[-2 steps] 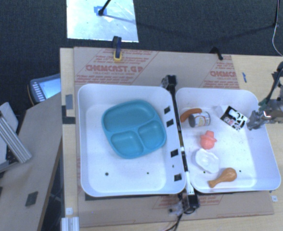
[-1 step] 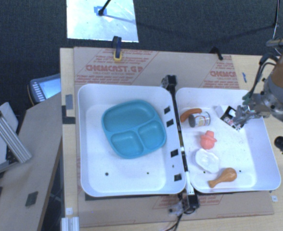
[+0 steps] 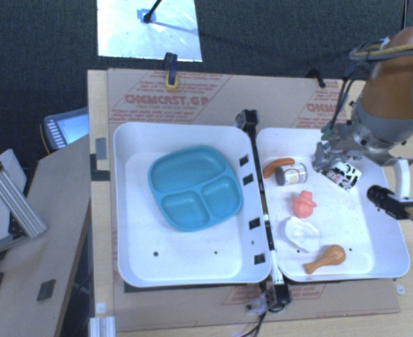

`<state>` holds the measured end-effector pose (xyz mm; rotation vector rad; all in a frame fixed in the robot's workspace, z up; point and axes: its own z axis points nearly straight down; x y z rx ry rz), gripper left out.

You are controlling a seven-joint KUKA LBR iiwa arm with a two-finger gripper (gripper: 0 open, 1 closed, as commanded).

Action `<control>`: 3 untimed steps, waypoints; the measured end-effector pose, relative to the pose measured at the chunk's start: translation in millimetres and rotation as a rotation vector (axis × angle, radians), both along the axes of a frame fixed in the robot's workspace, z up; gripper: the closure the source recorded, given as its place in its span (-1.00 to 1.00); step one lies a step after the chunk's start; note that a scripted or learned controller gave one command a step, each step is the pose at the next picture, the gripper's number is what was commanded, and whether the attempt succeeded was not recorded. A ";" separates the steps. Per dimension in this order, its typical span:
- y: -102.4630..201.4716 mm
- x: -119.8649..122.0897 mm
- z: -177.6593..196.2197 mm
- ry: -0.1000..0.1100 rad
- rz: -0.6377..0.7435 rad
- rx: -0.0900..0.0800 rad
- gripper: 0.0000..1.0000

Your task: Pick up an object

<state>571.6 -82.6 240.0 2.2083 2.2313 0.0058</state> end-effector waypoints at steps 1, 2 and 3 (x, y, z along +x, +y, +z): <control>54.8 23.2 -11.2 0.001 0.000 0.000 1.00; 106.4 43.0 -1.3 0.000 -0.002 0.000 1.00; 162.4 58.5 3.9 0.000 0.000 0.002 1.00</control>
